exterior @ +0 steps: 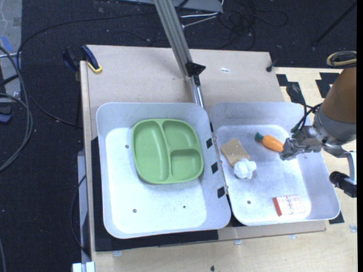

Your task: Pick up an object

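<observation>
Gripper (288, 152) is low in the right bin (317, 208), near its far-right side, arm coming in from the right. Can't tell its state from this angle, too small and dark. Closest obj is the toy carrot (270, 142): orange body, green tip pointing left, lying flat on the bin floor just left of the gripper and a bit farther back. Looks near-touching at the orange end, but nothing visibly held. Judgement on handling: prob light hollow plastic, stiff, smooth and tapered, so it may roll or squirt out if pinched near the narrow end. Best grab is across the thick mid-body, perpendicular to the long axis. Other candidates in the same bin: tan block (235, 150) and white lumpy obj (244, 168), touching each other, well left of the gripper; block likely soft/spongy, easy pinch, but crowded by the white one. Small red-white box (291, 205) sits alone toward the near edge, flat, so hard to get under. Left bin (113, 208) has a green divided plate (168, 151): wide, poor pinch target.
</observation>
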{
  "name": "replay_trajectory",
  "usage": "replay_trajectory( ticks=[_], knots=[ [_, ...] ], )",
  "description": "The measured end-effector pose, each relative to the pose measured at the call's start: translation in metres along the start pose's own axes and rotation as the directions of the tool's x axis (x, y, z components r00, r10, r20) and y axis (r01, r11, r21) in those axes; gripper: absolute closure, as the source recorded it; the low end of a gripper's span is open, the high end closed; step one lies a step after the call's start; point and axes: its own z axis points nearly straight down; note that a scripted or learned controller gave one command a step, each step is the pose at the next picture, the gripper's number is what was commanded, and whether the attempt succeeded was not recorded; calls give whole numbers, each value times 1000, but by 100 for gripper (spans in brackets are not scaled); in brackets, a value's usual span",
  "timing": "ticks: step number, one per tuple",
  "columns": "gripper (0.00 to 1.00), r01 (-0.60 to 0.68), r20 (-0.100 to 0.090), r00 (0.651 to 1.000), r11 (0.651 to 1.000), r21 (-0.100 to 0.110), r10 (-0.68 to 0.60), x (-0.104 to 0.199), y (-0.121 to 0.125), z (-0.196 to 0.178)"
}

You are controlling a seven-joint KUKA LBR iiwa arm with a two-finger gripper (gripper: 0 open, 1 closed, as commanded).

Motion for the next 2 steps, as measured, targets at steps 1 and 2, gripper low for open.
replay_trajectory(
  ticks=[1, 2],
  knots=[
    [100, 4, 0, 1000, 1000, 0, -4, 8, -5, -53],
    [100, 5, 1, 1000, 1000, -3, -5, 8, -3, -107]
  ],
)
